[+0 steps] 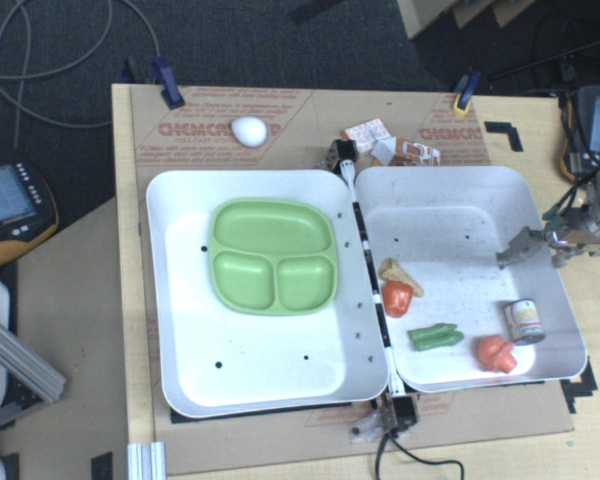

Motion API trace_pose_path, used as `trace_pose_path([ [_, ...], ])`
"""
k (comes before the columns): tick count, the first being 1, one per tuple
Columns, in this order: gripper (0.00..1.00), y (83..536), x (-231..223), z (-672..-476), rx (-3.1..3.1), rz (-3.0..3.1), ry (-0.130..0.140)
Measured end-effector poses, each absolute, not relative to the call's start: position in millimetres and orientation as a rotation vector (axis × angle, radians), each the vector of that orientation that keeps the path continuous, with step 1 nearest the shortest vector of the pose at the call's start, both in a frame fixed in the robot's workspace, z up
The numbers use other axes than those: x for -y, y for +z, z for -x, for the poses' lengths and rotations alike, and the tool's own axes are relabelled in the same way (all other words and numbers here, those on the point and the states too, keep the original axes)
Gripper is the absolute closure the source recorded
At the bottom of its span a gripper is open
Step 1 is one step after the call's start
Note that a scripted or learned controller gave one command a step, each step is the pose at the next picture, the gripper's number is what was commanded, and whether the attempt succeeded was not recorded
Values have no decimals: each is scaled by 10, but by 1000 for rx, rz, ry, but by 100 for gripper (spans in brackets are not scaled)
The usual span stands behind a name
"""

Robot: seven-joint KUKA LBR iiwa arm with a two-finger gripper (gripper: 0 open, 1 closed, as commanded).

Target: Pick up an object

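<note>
Camera view puts the pickable things in the right bin (450, 193), along its near side. Nearest the front rim lies a red-orange toy fruit (495, 354), rounded and likely light hard plastic; a pinch across its widest part should hold, though the curve could squirt out. Just beside it stands a small can (524, 320), stiff and smooth, best taken across its sides. Left of these, a green pepper-like piece (436, 336) lies flat, slim enough to span crosswise. Farther back, a red pepper (397, 298) touches a pale tan item (399, 272), possibly soft. The left bin (180, 298) holds a green divided tray (274, 256). The gripper (520, 246) hangs at the right bin's far right edge; I cannot tell its state, and nothing is seen in it.
</note>
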State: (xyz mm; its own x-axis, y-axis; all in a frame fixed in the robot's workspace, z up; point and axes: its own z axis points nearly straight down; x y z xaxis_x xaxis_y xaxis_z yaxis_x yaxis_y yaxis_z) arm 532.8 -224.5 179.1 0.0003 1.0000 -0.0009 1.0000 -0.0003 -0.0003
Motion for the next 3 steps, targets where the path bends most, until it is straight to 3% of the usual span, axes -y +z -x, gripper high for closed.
trace_pose_path([
  [1, 0, 1014, 2185, -6241, -2227, -2221, 2],
  [2, 0, 1382, 2150, -5304, -2221, -2223, -1],
  [3, 0, 1255, 2230, -4952, -2222, -2223, -1],
])
